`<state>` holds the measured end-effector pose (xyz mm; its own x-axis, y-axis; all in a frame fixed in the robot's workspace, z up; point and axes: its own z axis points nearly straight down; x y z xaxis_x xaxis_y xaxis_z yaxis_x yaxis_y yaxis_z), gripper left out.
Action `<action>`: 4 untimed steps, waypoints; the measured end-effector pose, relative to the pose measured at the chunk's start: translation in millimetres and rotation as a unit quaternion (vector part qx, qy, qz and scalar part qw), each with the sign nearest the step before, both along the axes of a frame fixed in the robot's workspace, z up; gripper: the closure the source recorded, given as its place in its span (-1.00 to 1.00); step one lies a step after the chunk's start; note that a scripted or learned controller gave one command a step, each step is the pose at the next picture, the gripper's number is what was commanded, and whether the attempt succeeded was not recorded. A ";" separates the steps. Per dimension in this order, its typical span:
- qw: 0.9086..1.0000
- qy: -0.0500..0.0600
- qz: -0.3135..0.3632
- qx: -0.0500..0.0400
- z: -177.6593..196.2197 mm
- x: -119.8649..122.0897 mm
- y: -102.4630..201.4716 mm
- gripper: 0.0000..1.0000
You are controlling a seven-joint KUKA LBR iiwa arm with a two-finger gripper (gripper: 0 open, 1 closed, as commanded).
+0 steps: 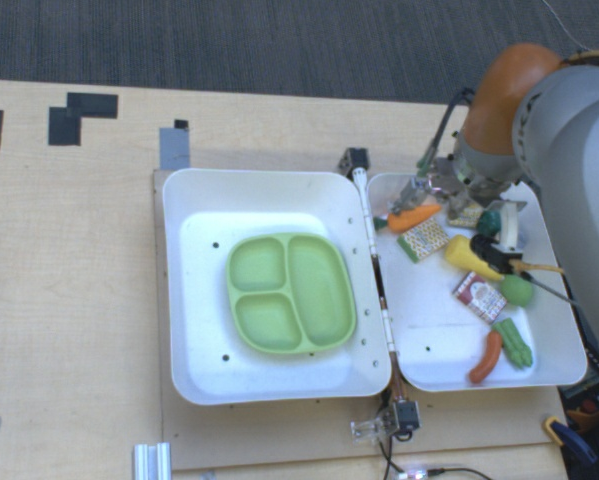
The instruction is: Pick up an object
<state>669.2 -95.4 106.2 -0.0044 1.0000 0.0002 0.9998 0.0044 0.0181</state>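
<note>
The right bin (429, 353) holds a jumble of toy items. An orange carrot (416, 217) lies at its far left, next to a patterned packet (426, 238). A yellow piece (463, 253), a red-and-white packet (479, 297), a green vegetable (516, 344) and an orange-red chili (485, 359) lie further toward the front. My gripper (431, 190) hangs low over the bin's far end, just above and behind the carrot. I see nothing lifted off the bin floor.
The left bin (194, 268) holds a light green divided plate (290, 293). A teal object (491, 221) and a white piece (508, 228) sit under the wrist. The grey arm covers the right bin's far right corner.
</note>
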 end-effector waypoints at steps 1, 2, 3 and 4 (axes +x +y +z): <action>1.000 0.001 -0.001 -0.003 -16.2 -102.5 1.9 -1.00; 1.000 -0.004 -0.002 -0.004 -3.4 -99.7 1.0 1.00; 1.000 -0.002 -0.002 -0.004 -4.8 -100.8 1.2 -1.00; 1.000 -0.004 -0.001 -0.004 5.9 -99.6 2.0 1.00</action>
<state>569.6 -93.5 112.1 -0.0025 1.0000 -0.0075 0.9996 0.0027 0.0264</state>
